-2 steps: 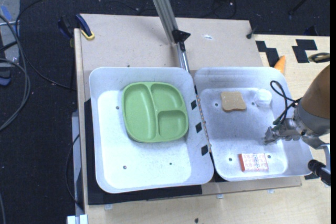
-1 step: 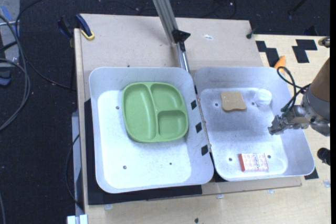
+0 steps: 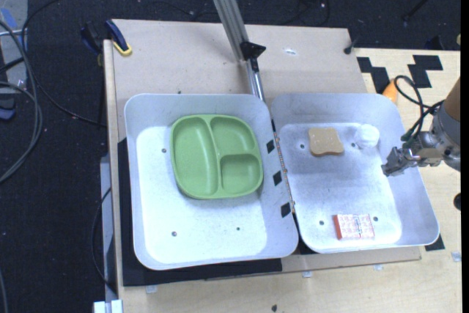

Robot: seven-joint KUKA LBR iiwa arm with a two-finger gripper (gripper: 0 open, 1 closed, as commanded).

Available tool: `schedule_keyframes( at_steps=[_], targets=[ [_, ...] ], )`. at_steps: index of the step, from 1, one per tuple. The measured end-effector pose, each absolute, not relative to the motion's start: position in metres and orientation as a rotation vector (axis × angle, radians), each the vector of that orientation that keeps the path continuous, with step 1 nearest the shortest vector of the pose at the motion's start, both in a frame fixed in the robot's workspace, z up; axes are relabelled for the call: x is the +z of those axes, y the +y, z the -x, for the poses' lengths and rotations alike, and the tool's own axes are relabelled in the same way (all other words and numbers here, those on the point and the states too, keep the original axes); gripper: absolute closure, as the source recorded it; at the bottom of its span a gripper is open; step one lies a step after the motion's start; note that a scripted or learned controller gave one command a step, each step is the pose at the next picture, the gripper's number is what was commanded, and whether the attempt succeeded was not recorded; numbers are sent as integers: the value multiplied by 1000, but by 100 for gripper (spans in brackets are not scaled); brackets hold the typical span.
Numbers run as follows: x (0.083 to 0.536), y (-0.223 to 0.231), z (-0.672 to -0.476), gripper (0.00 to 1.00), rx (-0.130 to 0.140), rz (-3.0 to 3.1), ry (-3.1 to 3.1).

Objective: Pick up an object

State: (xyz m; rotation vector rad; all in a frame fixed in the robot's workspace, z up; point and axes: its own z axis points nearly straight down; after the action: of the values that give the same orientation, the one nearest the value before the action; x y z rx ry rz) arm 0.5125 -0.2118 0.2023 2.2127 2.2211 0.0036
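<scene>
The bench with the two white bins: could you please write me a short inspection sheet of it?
Surface: tan bench bearing the left bin and the right bin, side by side.
Job's things: bread slice, small white object and red-and-white packet, all in the right bin.
Clutter: green divided plate in the left bin.
Grippers: gripper over the right bin's right edge, holding nothing seen.
Cables: black cables on the dark floor.
Surroundings: slanted metal pole behind the bins.
</scene>
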Motion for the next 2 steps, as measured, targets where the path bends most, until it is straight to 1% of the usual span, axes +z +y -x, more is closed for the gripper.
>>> schedule_keyframes(
  at_steps=[1,2],
  targets=[
    [219,-212,-514,100,2,-2215,2222],
    [231,-157,-514,100,4,-2213,2230]
  ],
)
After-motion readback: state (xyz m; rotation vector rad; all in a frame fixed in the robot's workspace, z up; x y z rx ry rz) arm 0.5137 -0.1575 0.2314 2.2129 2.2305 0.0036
